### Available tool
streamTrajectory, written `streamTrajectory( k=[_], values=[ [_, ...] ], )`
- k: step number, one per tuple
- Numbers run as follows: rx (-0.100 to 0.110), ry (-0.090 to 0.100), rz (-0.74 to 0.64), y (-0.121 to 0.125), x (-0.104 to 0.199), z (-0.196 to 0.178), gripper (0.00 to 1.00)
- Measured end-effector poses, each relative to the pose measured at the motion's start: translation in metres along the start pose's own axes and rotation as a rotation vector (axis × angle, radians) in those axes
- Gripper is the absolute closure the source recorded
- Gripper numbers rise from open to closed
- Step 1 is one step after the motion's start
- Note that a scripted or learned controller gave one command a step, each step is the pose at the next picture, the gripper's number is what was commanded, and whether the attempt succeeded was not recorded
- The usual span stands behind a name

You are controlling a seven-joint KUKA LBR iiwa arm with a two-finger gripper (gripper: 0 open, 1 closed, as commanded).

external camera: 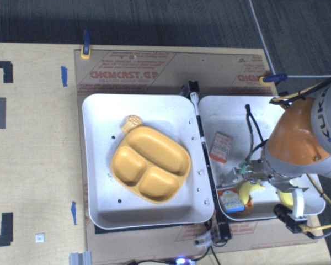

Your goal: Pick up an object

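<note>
Jaws (248, 176) perhaps amid clutter (231, 199)

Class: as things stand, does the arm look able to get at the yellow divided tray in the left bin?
Probably yes. The yellow divided tray lies uncovered in the left bin, with only a small tan object at its upper edge. The arm is over the right bin.

From my station the light reads even and fairly bright, coming from overhead. The left bin (94, 148) is near washed out, with soft glare on its floor. The yellow tray (150, 163) throws a faint shadow on its lower side. The floor beyond the bench (33, 148) is dim. Focus is moderate; the clutter beside the arm (298, 142) is blurred, small print unreadable. I note no obvious edge distortion.
</note>
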State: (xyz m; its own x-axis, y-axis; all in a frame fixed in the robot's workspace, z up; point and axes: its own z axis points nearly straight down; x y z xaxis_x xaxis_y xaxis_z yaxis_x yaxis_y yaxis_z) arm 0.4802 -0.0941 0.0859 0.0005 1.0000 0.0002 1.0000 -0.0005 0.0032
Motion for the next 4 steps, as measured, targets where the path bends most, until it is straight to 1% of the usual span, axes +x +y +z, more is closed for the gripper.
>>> streamTrajectory(
  k=[1,2,3,4],
  values=[
    [-0.001,0.001,-0.001,0.000,-0.002,0.000,0.00],
    [-0.008,-0.003,0.000,0.002,-0.003,-0.011,1.00],
    [-0.013,-0.016,0.010,0.002,-0.010,-0.012,0.00],
    [-0.006,-0.015,0.009,0.006,-0.010,-0.006,0.00]
  ],
)
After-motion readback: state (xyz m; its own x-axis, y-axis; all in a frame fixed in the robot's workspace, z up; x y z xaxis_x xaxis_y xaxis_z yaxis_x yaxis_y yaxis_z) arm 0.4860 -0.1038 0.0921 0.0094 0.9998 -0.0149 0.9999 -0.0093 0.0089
